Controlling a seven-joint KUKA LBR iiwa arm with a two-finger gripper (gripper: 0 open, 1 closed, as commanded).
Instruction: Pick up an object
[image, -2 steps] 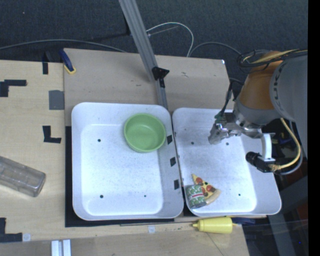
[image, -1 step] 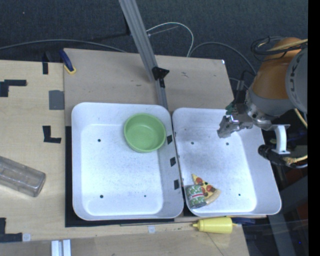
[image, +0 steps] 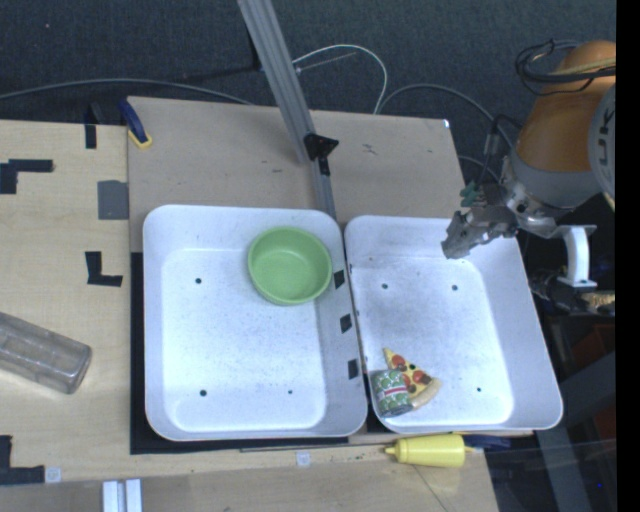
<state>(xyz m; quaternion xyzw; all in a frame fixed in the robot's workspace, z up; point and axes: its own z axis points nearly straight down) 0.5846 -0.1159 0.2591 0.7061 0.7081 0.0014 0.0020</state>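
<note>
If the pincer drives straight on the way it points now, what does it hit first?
Probably bare floor of the right bin. The pincer hangs over that bin's far right corner, pointing down and slightly left. The pizza slice toy lies well nearer the front, off that line. Depth is unclear.

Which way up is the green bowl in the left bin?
Upright: the green bowl shows its open hollow to the camera, resting near the left bin's far wall.

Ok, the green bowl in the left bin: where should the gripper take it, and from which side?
Probably from above, pinching the rim of the green bowl. It sits upright and open, so the thin wall is the only graspable edge. Its nearer-left rim faces bare left bin floor, away from the walls.
</note>
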